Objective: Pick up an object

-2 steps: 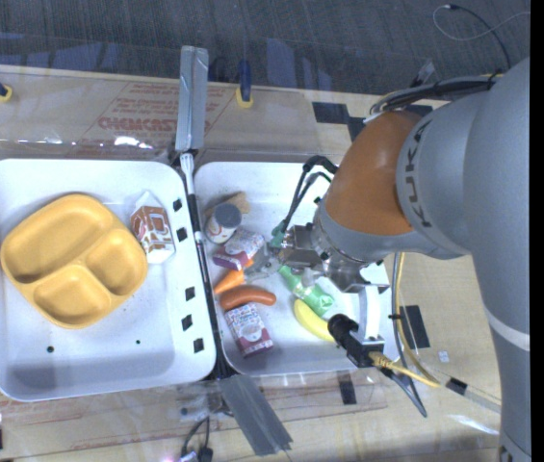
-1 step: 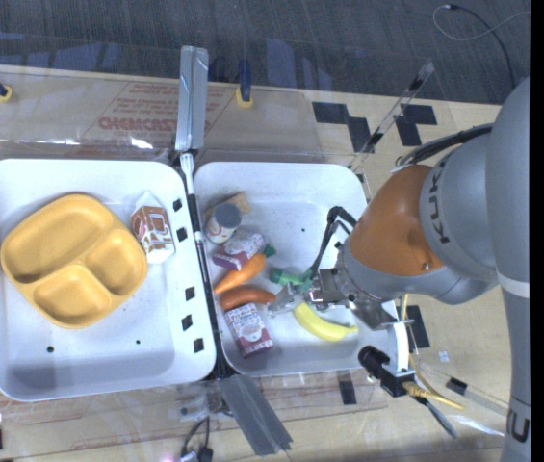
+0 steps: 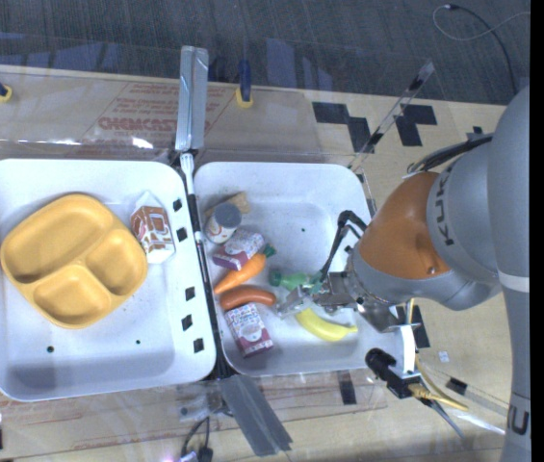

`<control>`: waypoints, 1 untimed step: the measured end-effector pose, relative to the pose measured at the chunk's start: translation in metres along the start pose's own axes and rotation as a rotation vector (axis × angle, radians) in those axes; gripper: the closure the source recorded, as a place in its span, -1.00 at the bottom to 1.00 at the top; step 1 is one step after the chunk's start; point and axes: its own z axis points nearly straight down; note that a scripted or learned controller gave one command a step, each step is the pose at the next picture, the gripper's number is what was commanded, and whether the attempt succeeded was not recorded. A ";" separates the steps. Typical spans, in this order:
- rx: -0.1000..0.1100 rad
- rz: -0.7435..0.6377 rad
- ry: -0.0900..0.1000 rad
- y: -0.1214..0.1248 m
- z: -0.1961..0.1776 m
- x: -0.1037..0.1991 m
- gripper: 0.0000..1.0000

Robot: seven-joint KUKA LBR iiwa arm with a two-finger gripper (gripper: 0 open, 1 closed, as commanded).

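Looming over the right bin point(image 3: 281, 176), the grey arm point(image 3: 474, 219) is reaching in, its gripper point(image 3: 318, 295) hanging low beside a banana point(image 3: 324, 327) and a green toy point(image 3: 291, 280); whether it is clamping anything is impossible to tell. A yellow tray point(image 3: 71, 258) is sitting in the left bin point(image 3: 21, 373).

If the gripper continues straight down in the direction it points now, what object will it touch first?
Most likely the yellow toy banana, which lies just under the two-finger gripper in the right white bin. A small green plastic item sits close beside it, and depth is hard to judge from above.
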 end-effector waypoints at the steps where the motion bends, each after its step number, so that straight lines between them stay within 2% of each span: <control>1: -0.004 -0.085 -0.002 0.026 -0.001 0.010 -1.00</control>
